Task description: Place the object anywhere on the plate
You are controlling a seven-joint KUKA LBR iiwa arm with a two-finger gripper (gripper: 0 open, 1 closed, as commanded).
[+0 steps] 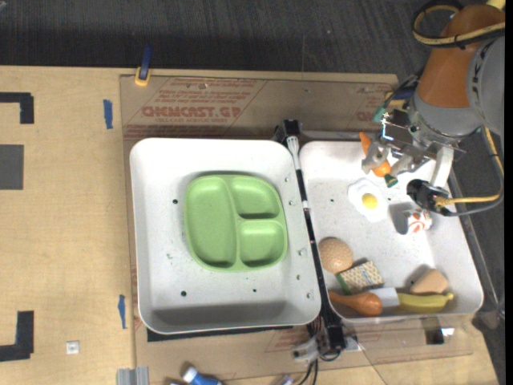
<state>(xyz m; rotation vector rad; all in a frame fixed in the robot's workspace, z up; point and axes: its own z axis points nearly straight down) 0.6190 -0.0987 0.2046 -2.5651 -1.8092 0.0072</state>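
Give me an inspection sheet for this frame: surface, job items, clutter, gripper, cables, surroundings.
Surface: two white bins side by side, left bin and right bin, on a cardboard sheet.
Job's things: green divided plate in the left bin, nothing on it; fried egg toy lies in the right bin.
Clutter: in the right bin, brown bread roll, carrot, banana, checkered piece.
Gripper: gripper over the right bin's far end, near an orange piece; grasp cannot be told.
Cables: yellow cable at the wrist.
Surroundings: blue tape marks, dark carpet.
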